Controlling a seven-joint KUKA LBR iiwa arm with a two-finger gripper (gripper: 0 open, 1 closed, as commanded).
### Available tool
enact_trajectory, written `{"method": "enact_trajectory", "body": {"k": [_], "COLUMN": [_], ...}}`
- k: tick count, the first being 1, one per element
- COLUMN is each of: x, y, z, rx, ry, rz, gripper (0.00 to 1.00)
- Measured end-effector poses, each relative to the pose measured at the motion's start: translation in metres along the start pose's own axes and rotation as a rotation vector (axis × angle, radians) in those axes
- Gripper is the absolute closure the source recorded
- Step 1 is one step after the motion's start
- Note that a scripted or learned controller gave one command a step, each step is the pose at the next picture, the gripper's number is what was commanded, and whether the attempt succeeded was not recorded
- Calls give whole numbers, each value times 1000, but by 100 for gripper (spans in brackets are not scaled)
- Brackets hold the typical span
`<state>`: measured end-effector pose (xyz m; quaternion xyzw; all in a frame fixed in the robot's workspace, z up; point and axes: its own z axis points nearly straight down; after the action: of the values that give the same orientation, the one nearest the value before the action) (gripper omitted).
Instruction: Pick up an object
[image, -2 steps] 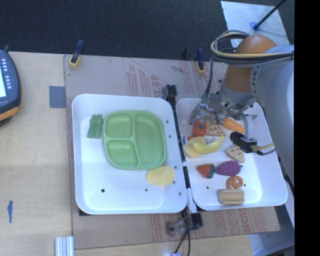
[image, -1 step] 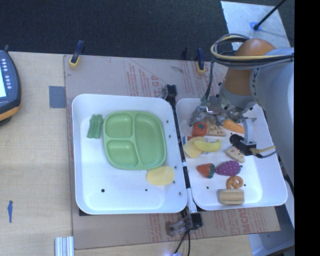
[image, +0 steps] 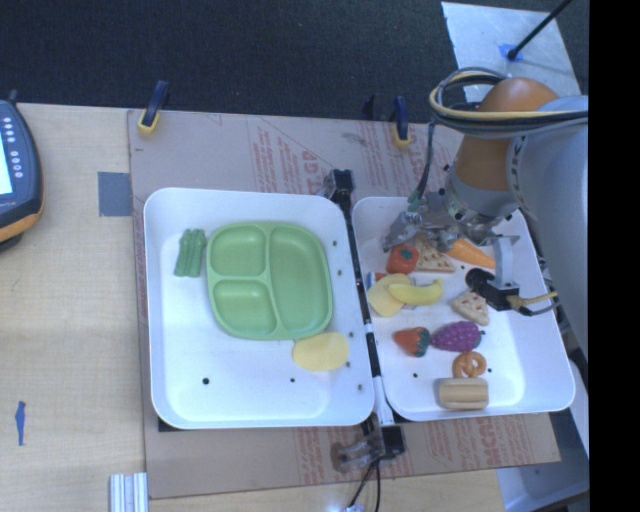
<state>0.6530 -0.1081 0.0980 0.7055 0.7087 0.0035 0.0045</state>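
The right bin (image: 540, 385) holds several toy foods. At its back are a red tomato (image: 402, 259), a pizza slice (image: 436, 262) and an orange wedge (image: 472, 253). A banana (image: 418, 293) and a yellow lemon piece (image: 383, 299) lie near the left wall. Further forward are a cheese wedge (image: 470, 307), a strawberry (image: 412, 341), purple grapes (image: 456, 336), a pretzel (image: 468, 365) and a bread roll (image: 462, 394). My gripper (image: 424, 229) hangs low over the back of this bin, just above the tomato and pizza slice.
The left bin (image: 175, 390) holds a green divided plate (image: 270, 280), a green bean bundle (image: 189, 252) and a yellow chip (image: 320, 351). A pendant (image: 15, 170) lies at the bench's left edge. A black cable (image: 520, 298) hangs over the right bin.
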Motion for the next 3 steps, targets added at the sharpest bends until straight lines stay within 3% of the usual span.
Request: {"method": "enact_trajectory", "body": {"k": [3], "x": [9], "y": [-1], "z": [0], "rx": [0], "ry": [-3], "rz": [-1], "gripper": [0]}}
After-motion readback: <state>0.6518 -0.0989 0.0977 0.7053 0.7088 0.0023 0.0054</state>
